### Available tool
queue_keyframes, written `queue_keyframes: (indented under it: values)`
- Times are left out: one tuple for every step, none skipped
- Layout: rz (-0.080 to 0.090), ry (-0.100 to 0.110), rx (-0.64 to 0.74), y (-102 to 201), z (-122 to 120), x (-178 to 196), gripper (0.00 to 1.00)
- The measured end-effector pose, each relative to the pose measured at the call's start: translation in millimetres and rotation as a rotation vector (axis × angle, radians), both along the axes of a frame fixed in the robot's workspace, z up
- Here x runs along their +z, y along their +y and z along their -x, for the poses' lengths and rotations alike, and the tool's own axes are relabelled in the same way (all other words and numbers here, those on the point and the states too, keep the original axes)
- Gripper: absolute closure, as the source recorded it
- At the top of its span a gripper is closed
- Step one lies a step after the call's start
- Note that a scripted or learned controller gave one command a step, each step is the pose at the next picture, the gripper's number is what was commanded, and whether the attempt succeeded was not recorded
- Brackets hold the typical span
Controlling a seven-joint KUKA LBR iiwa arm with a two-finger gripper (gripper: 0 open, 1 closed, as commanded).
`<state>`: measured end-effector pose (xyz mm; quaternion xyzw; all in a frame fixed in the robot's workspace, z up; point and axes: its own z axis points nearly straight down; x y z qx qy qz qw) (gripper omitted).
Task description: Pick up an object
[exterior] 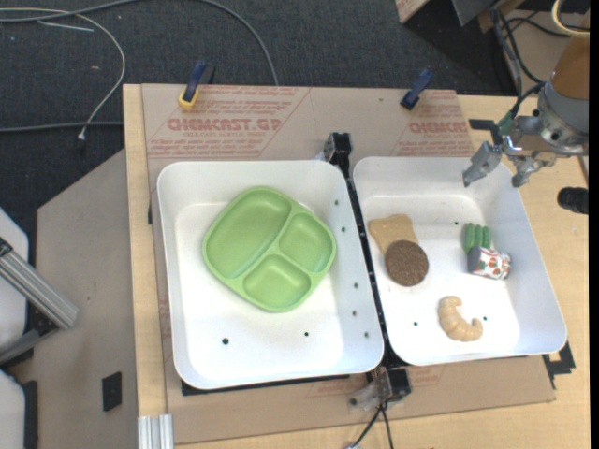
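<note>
My gripper [499, 167] hangs at the far right corner of the right bin [426, 176], its two fingers spread open with nothing between them. Below it in that bin lie a green and white packet [484, 252], a round brown cookie [407, 262] overlapping a tan bread slice [389, 228], and a beige croissant-shaped piece [460, 319]. The packet is the closest object to the gripper, a short way toward the front of the bin.
The left bin [187, 330] holds a green divided plate [270, 248]. A black clamp [338, 147] sits where the bins meet at the back. Blue clips [195, 83] [416, 90] pin the cardboard base. Cables lie on the dark floor behind.
</note>
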<state>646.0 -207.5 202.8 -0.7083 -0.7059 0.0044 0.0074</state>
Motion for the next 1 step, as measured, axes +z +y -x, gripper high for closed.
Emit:
queue_keyframes:
  values:
    - [0.003,-0.015,0.004,0.9,-3.1,10.1,0.0]
